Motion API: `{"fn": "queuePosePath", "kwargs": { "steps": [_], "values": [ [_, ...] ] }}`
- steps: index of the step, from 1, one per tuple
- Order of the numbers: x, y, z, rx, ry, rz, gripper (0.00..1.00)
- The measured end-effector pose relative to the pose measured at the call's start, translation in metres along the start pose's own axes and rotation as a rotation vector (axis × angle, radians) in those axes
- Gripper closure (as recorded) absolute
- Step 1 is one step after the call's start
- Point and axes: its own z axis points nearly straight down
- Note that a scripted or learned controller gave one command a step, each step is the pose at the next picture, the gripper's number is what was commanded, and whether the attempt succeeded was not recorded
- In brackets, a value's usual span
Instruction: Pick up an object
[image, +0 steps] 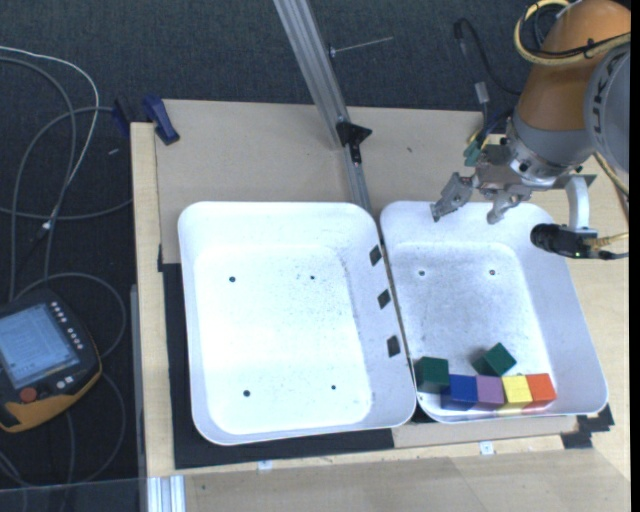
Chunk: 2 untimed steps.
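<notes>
Several small blocks lie along the near edge of the right bin (560, 300): a dark green block (433, 373), a blue block (462, 389), a purple block (490, 390), a yellow block (516, 389), an orange block (540, 387), and another green block (496, 358) tilted just behind them. My gripper (469, 205) hangs above the far rim of the right bin, well away from the blocks. Its two fingers are spread apart, open, with nothing between them.
The left bin (200, 300) lies beside the right one, with black clips (383, 297) along the shared edge. A slanted metal rail (320, 75) runs down to the bins from the back. A teach pendant (40, 350) and cables lie off the bench at left.
</notes>
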Motion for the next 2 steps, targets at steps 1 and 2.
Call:
{"fn": "queuePosePath", "kwargs": {
  "steps": [1,2],
  "values": [
    [0.068,0.006,0.005,0.0,0.003,-0.006,0.0],
    [0.006,0.015,-0.013,-0.008,-0.004,0.005,0.0]
  ]
}}
